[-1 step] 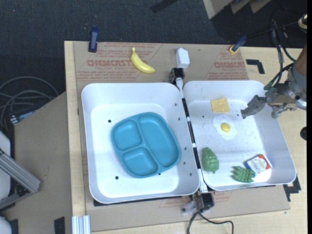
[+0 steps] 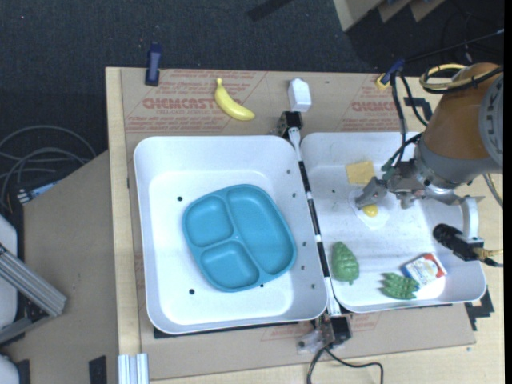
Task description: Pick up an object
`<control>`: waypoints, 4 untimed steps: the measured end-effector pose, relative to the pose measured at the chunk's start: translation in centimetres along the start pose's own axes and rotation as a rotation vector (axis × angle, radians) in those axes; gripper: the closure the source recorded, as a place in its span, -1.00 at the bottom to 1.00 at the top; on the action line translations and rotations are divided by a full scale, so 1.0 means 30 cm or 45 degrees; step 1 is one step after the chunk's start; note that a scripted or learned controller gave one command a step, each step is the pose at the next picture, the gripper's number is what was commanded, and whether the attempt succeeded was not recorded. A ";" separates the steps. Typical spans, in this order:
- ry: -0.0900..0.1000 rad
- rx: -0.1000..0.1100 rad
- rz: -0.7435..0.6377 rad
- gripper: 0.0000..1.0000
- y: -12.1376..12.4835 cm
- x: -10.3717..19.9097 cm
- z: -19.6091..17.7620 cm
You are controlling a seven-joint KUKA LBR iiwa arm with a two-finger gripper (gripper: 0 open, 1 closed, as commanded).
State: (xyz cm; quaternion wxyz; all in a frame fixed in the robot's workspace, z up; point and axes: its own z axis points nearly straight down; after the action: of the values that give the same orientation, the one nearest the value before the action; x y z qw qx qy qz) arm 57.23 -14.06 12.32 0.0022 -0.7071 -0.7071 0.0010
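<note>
Jaws (image 2: 374, 195) low in the right bin (image 2: 448, 294), width impossible to tell. Just under them, a small yellow piece (image 2: 370, 210) on the bin floor. Just beside, toward the back, a yellow block (image 2: 360, 172). Nearer the front, a green lump (image 2: 345, 262), a green leafy toy (image 2: 398, 285) and a packet (image 2: 423, 270). Left bin (image 2: 160, 174): blue tray (image 2: 238, 237). Banana (image 2: 232, 103) on the surface (image 2: 192, 94) behind.
</note>
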 end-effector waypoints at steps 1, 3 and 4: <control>-0.003 -0.007 -0.001 -1.00 0.110 -0.029 0.129; -0.003 -0.008 -0.001 -1.00 0.266 0.088 0.127; -0.008 -0.017 -0.001 1.00 0.272 0.084 0.082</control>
State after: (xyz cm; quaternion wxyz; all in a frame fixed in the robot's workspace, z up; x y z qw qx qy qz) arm 65.39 -11.54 9.81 -0.0047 -0.7067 -0.7075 -0.0014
